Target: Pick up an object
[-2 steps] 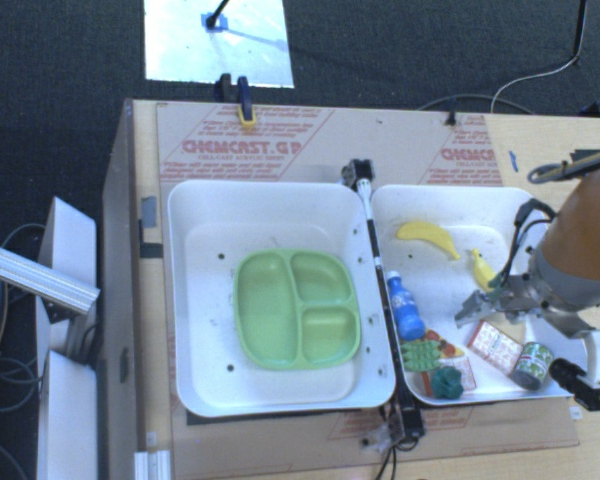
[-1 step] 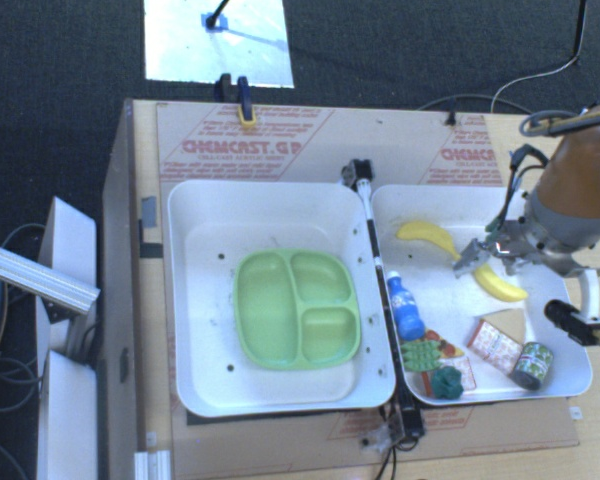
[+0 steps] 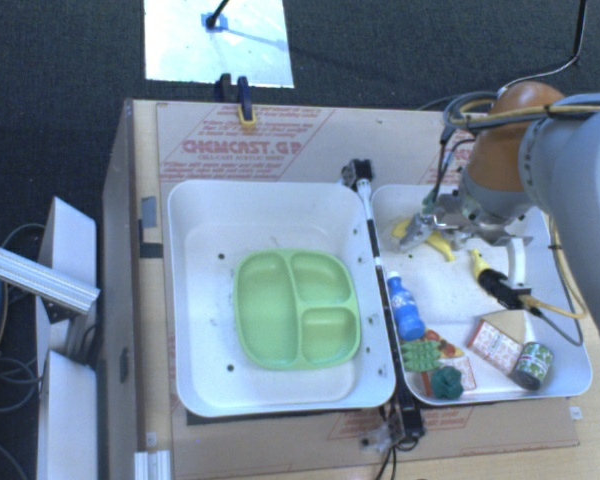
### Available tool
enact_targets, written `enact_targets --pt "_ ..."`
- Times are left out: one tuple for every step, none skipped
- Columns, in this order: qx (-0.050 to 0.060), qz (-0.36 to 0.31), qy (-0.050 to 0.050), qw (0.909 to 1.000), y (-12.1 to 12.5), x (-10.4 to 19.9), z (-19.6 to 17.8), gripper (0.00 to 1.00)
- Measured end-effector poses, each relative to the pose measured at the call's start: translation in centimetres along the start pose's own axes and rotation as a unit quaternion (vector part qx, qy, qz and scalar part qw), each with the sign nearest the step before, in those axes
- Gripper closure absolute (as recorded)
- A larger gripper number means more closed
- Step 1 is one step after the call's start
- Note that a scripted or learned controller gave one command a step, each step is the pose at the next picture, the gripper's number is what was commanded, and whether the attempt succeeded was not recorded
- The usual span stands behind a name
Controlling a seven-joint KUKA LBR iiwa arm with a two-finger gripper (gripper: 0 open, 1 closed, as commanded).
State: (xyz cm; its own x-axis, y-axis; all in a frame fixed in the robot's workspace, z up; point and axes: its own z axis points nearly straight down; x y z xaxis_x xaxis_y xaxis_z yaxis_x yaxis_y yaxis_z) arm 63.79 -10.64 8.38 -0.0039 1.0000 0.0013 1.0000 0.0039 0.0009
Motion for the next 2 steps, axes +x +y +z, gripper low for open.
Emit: enact_targets --pt "-0.001 -0.001 -0.001 1.0 3.1 0.1 -0.1 0.0" --pt "-0.003 -0.002 -0.002 1.0 3.3 0.0 -1.3 1.0"
